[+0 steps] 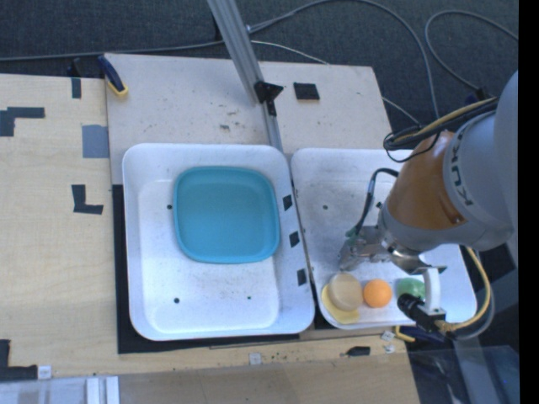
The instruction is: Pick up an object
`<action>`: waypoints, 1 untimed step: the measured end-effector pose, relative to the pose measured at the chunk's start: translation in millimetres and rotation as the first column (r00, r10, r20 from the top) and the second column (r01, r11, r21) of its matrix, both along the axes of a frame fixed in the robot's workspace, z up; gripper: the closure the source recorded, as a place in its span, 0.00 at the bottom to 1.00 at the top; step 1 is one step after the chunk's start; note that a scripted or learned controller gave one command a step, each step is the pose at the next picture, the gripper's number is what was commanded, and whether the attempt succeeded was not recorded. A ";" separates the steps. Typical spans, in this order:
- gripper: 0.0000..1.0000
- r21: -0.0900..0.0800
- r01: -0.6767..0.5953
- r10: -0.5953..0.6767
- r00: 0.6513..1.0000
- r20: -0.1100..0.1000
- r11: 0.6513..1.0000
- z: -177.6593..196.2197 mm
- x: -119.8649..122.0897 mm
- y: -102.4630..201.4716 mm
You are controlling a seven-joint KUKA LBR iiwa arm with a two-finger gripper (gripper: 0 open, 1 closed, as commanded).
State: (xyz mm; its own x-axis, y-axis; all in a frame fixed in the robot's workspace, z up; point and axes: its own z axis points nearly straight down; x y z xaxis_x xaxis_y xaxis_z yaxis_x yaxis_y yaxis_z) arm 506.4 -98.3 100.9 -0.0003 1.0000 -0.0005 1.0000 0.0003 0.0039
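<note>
Claw (364, 257) is down in my right bin (324, 183), low over its floor toward the near end. Can't tell whether it's apart or together: my wrist and the orange band cover most of it from above. What shows is dark metal hardware poking out on the side facing the left bin (152, 310). Nothing visibly gripped.

Objects, all placed relative to the right bin:
- pale yellow bowl (344, 297) in its near corner, on the divider side, with a beige round thing sitting inside it.
- orange ball (377, 293) just beside the bowl, further from the divider. Looks like it's touching the bowl rim, or nearly so.
- green piece (411, 288) just past the ball, partly hidden by my white bracket. Can't make out its shape.

Claw sits just behind the bowl and ball, toward the bin's centre. Near both; contact with either not confirmable from this angle.

Left bin sits flush against the right bin and carries a teal square plate (226, 214) lying flat, toward its far half.

Counter (50, 225) is light wood with grey tape marks, running away beyond the left bin. A metal pole (244, 49) slants down from the top and ends at the far end of the seam between the two bins.
</note>
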 end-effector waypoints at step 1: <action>1.00 0.000 -0.001 0.001 1.000 -0.001 1.000 43.4 4.7 5.0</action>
